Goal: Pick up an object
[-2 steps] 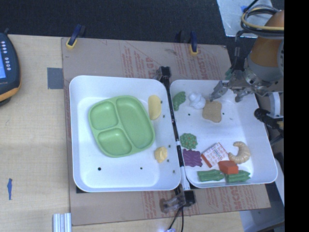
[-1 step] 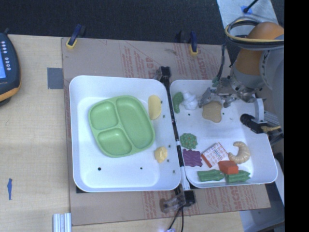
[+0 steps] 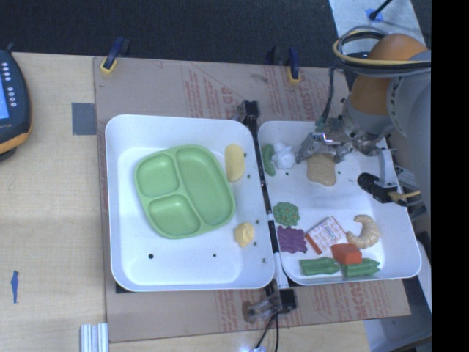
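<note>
A tan, bread-like piece [image 3: 322, 170] is shown in the upper part of the right bin [image 3: 407, 268], directly under the gripper [image 3: 323, 147]; this is taken to be the object aimed at. The tips of the gripper are seen at or just above its top edge, but contact is not resolved. Whether the jaws are parted or closed cannot be told from this view, and nothing is seen held between them. The step in hand is judged to be the approach or descent before a grasp (no lift is evident). For the next move, the tips would need to be brought down on either side of the piece, closed, then raised clear of the bin wall. A white lump [image 3: 283, 155] and a green pod [image 3: 268, 160] lie just to the left and could be nudged. Further food pieces are grouped along the lower edge. In the left bin [image 3: 124, 259] a green divided plate [image 3: 185, 190] rests beside two yellow pieces.
</note>
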`<state>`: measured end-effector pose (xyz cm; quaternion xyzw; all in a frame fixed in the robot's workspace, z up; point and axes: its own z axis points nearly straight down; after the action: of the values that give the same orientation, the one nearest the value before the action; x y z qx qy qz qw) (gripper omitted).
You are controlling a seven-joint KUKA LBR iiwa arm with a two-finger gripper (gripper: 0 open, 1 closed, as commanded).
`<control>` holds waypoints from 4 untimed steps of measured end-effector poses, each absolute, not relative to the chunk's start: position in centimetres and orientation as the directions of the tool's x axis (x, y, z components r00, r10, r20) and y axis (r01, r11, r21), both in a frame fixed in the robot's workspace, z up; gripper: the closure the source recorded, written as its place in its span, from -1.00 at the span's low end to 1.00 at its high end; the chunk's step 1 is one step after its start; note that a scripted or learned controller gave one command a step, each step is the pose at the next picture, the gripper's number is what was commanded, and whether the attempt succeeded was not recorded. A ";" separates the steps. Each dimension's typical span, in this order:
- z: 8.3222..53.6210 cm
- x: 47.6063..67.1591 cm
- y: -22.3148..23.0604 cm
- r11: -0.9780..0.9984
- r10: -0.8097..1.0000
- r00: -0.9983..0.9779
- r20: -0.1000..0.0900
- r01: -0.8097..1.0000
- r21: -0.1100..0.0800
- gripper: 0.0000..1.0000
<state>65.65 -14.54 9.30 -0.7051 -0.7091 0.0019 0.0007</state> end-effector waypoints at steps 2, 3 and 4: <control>9.5 65.6 -12.1 -0.001 1.000 0.001 -0.020 1.000 0.000 -1.00; 9.6 65.6 -11.9 -0.005 1.000 0.006 -0.021 1.000 0.005 -1.00; 9.6 65.7 -11.7 -0.005 1.000 0.006 -0.022 1.000 0.008 -1.00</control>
<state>65.67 -11.66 9.63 -0.7090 -0.7051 0.0049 -0.0104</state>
